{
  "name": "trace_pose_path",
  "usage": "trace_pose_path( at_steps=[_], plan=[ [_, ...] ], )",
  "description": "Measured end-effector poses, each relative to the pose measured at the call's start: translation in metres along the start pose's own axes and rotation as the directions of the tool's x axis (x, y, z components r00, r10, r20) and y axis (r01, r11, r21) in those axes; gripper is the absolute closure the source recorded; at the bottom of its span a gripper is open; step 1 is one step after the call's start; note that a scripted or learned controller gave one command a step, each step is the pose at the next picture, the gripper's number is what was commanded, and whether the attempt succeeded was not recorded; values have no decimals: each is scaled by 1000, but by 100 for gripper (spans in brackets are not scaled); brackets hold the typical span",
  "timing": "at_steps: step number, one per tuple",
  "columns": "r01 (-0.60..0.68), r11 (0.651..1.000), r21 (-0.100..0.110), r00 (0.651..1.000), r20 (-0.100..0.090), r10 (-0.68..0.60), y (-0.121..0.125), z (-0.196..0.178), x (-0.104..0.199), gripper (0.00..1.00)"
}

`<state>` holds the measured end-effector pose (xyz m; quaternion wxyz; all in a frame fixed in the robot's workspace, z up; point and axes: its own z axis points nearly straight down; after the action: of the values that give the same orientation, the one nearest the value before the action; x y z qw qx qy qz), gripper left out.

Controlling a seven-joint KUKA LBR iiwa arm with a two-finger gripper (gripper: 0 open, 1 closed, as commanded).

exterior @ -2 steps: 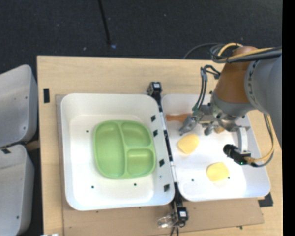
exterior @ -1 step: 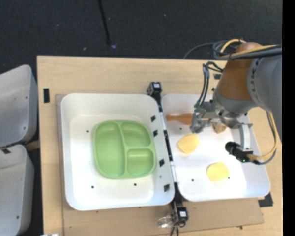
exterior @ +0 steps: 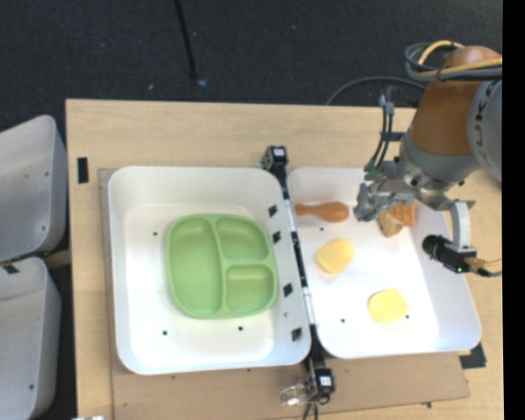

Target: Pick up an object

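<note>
Arm [exterior: 451,116] reaches in from the right, orange band above the wrist, gripper [exterior: 374,201] pointing down and left, low.

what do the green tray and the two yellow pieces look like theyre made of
Green tray: looks like moulded plastic, one even colour with a soft sheen, smooth rounded compartments. Yellow pieces: probably plastic or rubbery toy food, matte and uniform in colour; too small to tell which.

I see a divided plate [exterior: 220,265] in the left bin [exterior: 131,339]. The right bin [exterior: 437,331] holds a drumstick [exterior: 322,210] at its far left, a bread piece [exterior: 395,218] right of it, and two round pieces [exterior: 334,256] [exterior: 388,305] nearer.
</note>
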<state>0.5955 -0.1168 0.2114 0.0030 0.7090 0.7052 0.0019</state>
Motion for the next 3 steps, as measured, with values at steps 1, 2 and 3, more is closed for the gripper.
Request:
trace_pose_path(
  at_steps=[1,2,3],
  plan=[
    [9,1000,0,1000,0,-9,4,-44,-2,100],
    [7,1000,1,1000,0,-7,5,-85,-4,100],
    [10,1000,8,1000,-2,-10,18,-65,40,100]
  ],
)
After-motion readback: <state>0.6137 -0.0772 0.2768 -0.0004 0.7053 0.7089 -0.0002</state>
